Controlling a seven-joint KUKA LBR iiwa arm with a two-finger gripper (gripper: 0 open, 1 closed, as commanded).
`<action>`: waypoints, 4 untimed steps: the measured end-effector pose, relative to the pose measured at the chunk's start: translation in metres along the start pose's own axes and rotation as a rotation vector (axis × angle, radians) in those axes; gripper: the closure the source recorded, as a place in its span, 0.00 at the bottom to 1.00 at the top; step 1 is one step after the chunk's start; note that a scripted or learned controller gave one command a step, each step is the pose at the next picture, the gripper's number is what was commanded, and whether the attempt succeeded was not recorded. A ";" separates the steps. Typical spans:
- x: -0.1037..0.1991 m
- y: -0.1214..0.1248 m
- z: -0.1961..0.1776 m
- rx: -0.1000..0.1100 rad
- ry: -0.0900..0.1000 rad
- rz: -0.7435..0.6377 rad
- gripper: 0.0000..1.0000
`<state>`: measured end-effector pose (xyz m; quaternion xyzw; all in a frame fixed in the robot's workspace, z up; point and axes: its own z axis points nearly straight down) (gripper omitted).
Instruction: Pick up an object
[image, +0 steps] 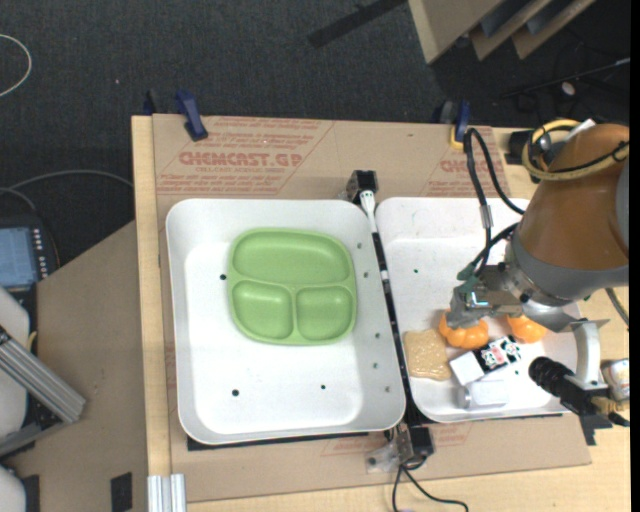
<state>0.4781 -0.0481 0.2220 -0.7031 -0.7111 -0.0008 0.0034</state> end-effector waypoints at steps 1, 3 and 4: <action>0.085 0.003 -0.036 -0.008 -0.002 0.000 1.00; 0.113 0.003 -0.168 -0.012 -0.006 0.016 1.00; 0.039 0.001 -0.323 -0.026 -0.007 0.019 1.00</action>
